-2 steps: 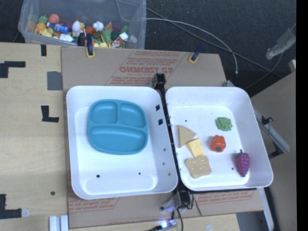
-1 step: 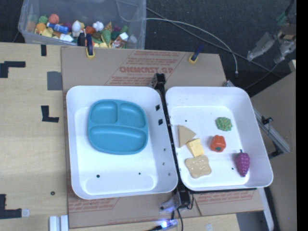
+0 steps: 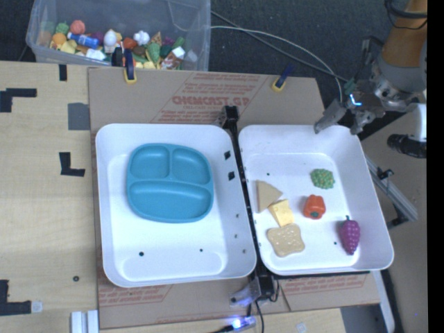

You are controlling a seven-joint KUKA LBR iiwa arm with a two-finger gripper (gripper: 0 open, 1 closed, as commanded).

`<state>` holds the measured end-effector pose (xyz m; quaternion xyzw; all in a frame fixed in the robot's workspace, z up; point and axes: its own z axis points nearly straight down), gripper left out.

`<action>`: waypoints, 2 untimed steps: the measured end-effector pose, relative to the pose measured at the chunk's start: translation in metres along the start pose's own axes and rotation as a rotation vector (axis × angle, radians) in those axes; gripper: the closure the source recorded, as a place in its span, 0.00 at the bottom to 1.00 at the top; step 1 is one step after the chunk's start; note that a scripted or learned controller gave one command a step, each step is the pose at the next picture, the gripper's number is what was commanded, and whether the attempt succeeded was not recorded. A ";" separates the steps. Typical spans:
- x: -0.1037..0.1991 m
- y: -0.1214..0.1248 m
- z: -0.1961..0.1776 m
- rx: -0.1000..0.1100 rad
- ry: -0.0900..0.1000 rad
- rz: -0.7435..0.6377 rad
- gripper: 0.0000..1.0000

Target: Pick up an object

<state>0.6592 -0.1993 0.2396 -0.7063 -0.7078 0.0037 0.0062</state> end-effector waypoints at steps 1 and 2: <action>-0.001 0.002 -0.020 -0.013 -0.006 -0.001 1.00; 0.054 0.011 0.162 -0.014 -0.004 -0.002 1.00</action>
